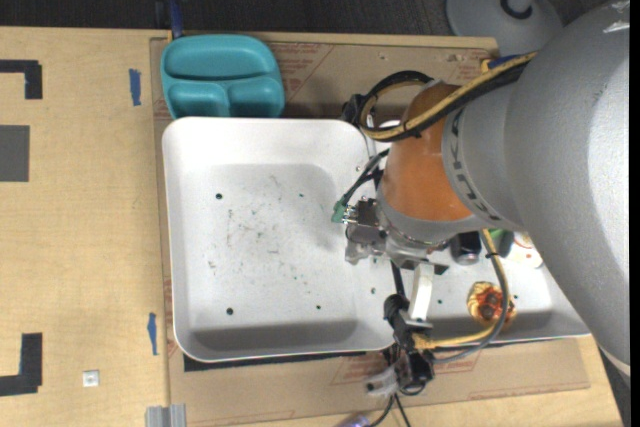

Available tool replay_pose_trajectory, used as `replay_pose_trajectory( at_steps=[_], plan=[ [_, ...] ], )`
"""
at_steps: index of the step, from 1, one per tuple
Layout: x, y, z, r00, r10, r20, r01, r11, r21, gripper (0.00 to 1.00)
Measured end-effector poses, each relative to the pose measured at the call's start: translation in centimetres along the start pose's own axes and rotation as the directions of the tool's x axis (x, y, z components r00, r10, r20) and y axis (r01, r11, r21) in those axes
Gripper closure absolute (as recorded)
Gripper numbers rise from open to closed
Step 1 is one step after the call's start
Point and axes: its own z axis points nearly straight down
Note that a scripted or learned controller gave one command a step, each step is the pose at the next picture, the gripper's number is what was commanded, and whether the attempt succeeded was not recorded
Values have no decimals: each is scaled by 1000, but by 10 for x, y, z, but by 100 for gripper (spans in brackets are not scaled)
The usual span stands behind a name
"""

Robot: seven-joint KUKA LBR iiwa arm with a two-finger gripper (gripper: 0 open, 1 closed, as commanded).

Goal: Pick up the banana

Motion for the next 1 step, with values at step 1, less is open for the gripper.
replay_pose_trajectory(
  at_steps=[1],
  plan=[
    [2, -1, 2, 999, -37, 5, 37, 999, -3, 100]
  ],
)
